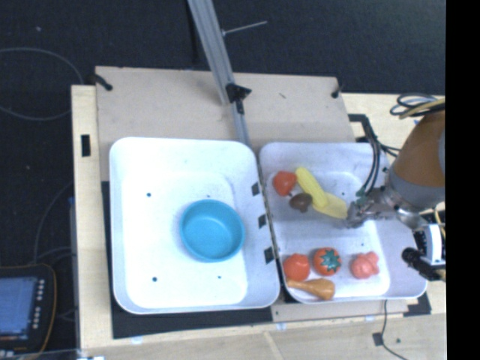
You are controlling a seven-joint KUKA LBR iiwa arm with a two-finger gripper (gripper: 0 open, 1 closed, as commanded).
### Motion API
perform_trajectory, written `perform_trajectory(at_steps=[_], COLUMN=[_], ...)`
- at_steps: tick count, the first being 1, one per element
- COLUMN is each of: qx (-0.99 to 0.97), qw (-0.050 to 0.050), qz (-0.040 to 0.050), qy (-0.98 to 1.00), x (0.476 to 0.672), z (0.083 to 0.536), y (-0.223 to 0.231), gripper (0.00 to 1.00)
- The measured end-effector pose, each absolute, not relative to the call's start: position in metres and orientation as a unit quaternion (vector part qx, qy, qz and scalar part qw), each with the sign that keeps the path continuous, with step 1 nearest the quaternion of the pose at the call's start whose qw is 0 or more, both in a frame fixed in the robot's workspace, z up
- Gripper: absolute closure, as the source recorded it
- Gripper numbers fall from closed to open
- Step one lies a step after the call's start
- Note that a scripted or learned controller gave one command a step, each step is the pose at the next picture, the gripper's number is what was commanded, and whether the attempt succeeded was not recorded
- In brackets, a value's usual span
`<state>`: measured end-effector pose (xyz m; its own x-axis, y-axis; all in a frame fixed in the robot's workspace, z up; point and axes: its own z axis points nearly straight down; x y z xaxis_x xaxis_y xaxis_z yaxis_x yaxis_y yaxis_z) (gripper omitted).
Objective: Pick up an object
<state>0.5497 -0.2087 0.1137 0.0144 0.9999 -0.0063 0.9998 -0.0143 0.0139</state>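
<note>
The gripper (354, 214) is low in the right white bin (375, 283), at the lower right end of a long yellow banana-shaped plastic toy (318, 193). The long axis of this toy goes diagonally, from the upper left near the middle of the bin down to the lower right, and its lower right tip meets the gripper. The tip is covered by the dark fingers, so I cannot tell if they are open, closed, or gripping the toy.

Just beside the upper left end of the yellow toy there is a small red round toy (283, 183). A small brown round piece (301, 202) lies touching, or nearly touching, the lower left side of the yellow toy, around its middle. These two things stand close on the left side.

Along the near edge of the same bin there is a row: a red-orange round toy (297, 266), an orange pear-shaped toy (313, 287) lying on its side under it, a red tomato toy with a green top (326, 260), and a pink strawberry-like toy (364, 265). They are well apart from the gripper.

The left white bin (142, 171) holds a blue round plastic bowl (211, 230), standing upright.

The grey arm with the orange band (420, 160) comes in from the right.
</note>
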Motion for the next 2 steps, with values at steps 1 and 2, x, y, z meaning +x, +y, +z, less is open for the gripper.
perform_trajectory(at_steps=[1, 2], qx=[0.709, 0.705], qw=[0.003, 0.004], qz=[0.0029, 0.0032], qy=[0.705, 0.709], x=[0.548, 0.549], z=[0.167, 0.235], y=[-0.218, -0.221], gripper=[1.00, 1.00])
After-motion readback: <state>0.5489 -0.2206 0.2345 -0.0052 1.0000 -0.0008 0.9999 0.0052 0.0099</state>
